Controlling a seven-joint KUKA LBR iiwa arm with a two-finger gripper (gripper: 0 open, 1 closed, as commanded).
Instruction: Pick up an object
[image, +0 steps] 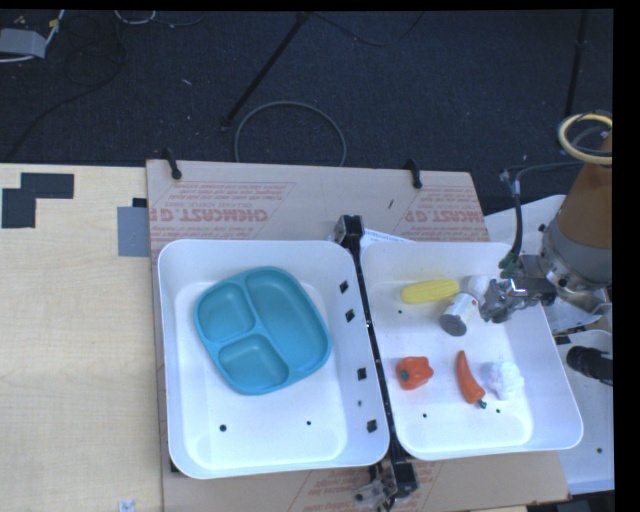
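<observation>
Right bin (545, 430): five small things are seen, well apart in the main. A yellow corn cob (429, 291) lies toward the far side; a grey cylinder (457, 314) sits just beside it, nearer the tool (492, 302). An orange pepper (414, 372), a thin red chilli (468, 377) and a white crumpled lump (504, 379) lie nearer the front, the lump just beside the chilli.

Tool state: cannot be told from this view (glare and metal parts merge), and nothing is seen held in it.

Handling, judged: all appear to be light toy pieces. The cylinder looks stiff and smooth, likely to slip or roll; it would best be taken across its round body. The chilli is narrow (a poor target).

Left bin (185, 420): one blue divided plate (262, 329) is held, lying flat.
</observation>
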